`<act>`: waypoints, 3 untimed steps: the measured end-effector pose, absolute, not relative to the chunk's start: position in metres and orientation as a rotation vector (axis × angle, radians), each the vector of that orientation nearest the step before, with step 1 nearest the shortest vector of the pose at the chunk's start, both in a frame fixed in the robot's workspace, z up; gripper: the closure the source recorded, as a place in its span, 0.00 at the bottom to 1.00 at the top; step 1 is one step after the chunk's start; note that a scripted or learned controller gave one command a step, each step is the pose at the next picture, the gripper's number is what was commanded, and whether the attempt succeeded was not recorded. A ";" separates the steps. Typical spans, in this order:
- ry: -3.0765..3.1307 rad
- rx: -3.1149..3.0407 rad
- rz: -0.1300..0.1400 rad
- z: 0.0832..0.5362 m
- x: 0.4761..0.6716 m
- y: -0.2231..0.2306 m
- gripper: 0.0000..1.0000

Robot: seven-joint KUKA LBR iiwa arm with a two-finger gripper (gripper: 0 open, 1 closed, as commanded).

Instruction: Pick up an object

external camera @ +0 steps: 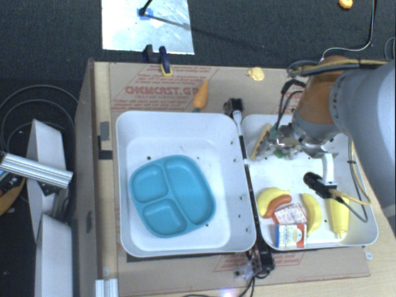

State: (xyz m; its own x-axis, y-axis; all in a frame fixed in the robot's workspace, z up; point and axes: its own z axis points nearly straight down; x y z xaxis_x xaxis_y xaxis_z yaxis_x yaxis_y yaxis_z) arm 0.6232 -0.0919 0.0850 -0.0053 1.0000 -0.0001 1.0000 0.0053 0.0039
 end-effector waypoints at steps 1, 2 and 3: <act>2.236 2.228 -0.024 0.084 0.663 -0.087 0.00; 2.230 2.234 -0.017 0.084 0.665 -0.101 0.00; 2.225 2.229 -0.011 0.084 0.666 -0.112 0.00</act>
